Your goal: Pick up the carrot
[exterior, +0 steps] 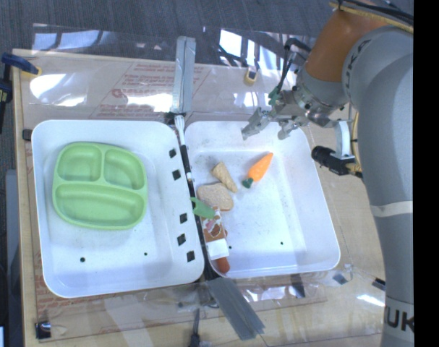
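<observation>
I'm seeing smooth white plastic on both bins (306, 244), faintly glossy. The green divided plate (100, 185) looks like matt plastic. The carrot (259, 168) reads as smooth, toy-like plastic. Clear glossy sheeting (132, 85) on the worktop throws glare. The tool (270, 125) looks like bare grey metal under an orange band (335, 38) with a satin sheen.

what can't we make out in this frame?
- Camera view: items by the divider in the right bin, a bottle-like thing and pale bread-like pieces, too small and blurred to identify.
- Gripper: small and blurred above the carrot; height over bin unclear.
- Glare on the plastic sheet washes out its printing.
</observation>
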Motion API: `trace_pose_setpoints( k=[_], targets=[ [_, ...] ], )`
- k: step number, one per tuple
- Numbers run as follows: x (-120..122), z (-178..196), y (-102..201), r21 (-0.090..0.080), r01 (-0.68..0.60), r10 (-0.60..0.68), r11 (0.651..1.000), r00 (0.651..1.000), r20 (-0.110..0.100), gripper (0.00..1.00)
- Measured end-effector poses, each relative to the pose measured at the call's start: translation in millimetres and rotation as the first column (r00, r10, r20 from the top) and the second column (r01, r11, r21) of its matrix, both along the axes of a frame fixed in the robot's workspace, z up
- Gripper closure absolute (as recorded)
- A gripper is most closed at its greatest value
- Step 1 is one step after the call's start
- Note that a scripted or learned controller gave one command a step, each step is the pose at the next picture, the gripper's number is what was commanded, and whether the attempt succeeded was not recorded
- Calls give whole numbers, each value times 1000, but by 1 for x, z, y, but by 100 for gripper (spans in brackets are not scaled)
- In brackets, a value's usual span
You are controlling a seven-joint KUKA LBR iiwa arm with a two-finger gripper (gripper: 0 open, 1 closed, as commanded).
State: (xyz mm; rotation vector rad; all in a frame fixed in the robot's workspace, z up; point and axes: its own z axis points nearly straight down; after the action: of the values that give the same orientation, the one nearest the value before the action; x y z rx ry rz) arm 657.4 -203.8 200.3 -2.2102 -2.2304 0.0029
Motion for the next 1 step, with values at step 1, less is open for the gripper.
trace_pose_setpoints(
  k=[1],
  targets=[
    [-40,-111,-5,1,156,-156,988,988,-4,0]
  ],
)
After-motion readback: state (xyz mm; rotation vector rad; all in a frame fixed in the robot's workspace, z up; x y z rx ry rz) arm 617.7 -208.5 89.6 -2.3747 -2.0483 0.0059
